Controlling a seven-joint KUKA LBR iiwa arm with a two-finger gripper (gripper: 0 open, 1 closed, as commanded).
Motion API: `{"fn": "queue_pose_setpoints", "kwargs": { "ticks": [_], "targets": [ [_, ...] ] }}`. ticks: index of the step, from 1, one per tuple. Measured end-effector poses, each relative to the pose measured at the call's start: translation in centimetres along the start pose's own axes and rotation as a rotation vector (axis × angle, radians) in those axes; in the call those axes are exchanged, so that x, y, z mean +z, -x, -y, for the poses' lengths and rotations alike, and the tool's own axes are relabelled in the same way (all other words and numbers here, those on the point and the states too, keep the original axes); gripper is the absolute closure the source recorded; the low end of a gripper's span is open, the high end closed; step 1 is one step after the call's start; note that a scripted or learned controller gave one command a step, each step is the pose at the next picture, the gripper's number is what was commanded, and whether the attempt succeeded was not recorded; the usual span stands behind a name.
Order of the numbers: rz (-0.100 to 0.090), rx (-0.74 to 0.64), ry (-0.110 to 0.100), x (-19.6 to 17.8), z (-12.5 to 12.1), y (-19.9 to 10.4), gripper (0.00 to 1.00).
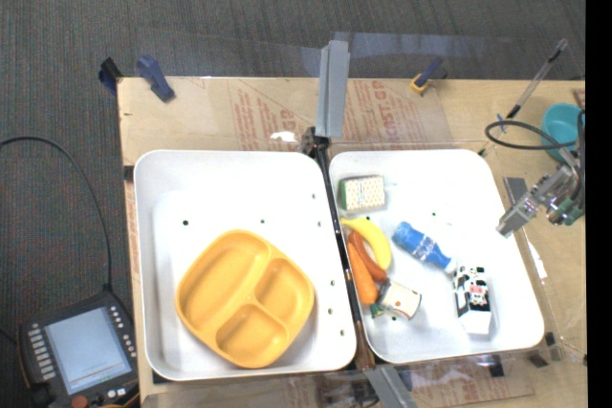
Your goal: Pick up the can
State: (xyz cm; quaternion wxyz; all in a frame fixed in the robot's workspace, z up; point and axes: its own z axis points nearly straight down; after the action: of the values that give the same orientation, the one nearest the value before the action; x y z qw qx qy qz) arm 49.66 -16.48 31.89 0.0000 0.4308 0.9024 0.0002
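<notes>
A blue can with a pale label lies on its side in the middle of the right bin. It points from upper left to lower right. My gripper hovers over the right rim of that bin, to the right of the can and a little above it in the view. It is well apart from the can. The rest of the arm runs off the right side.
Around the can in the right bin lie a sponge, a banana, a carrot, a small white box and a cow-patterned carton. A yellow divided plate fills the left bin.
</notes>
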Motion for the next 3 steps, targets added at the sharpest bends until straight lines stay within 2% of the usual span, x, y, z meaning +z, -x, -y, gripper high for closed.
{"fn": "queue_pose_setpoints", "kwargs": {
  "ticks": [1, 3],
  "targets": [
    [-0.003, 0.056, -0.002, 4.7, -1.2, -4.6, 1.00],
    [-0.006, 0.058, -0.003, 3.0, -1.3, -4.4, 1.00]
  ]
}}
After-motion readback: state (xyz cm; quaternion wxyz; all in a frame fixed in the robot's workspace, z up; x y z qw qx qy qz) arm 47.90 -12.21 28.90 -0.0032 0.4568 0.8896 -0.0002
